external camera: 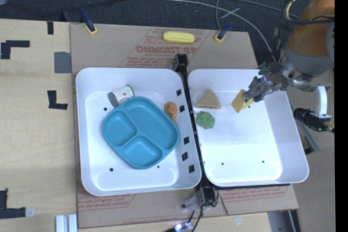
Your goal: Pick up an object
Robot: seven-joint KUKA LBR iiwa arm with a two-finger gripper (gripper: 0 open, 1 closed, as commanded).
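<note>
My hand (255, 89) over right bin (283, 168), 1 o'clock corner. Wedge (208, 99), green lump (205, 119) crowd 10 o'clock side; 6 o'clock half bare. Left bin (89, 171): blue tray (140, 132) fills centre, narrow margins around.

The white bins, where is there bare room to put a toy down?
The right bin has bare floor in its near half, below the green lump. Its far end holds a tan wedge, a yellow block and the gripper. The blue tray crowds the left bin.
</note>
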